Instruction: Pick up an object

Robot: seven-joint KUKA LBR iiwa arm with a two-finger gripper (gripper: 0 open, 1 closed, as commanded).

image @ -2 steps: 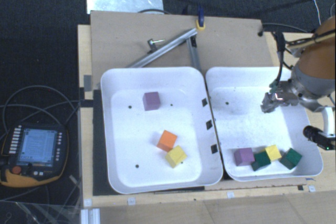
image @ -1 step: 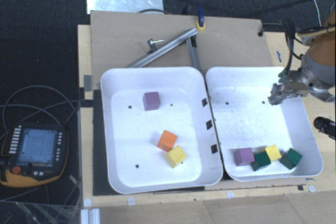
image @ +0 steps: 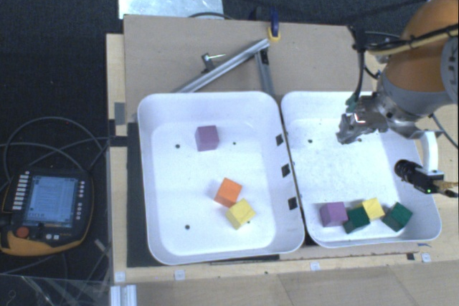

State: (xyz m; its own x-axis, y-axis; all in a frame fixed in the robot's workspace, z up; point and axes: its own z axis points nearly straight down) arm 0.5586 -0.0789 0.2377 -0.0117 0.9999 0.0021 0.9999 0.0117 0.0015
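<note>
My gripper (image: 349, 131) hangs over the upper middle of the right bin (image: 313, 111), with no object seen between its fingers. Along that bin's front wall lie a purple cube (image: 333, 213), a dark green cube (image: 356, 218), a yellow cube (image: 372, 208) and another green cube (image: 396, 216), well below the gripper. The left bin (image: 154, 154) holds a purple cube (image: 206, 137) near its back, plus an orange cube (image: 228, 191) touching a yellow cube (image: 241, 213) near its front.
A metal bar (image: 222, 67) lies on the cardboard behind the bins. A teach pendant (image: 44, 210) with its cables sits on the floor at the left. A black fitting (image: 412, 174) sticks out at the right bin's right wall.
</note>
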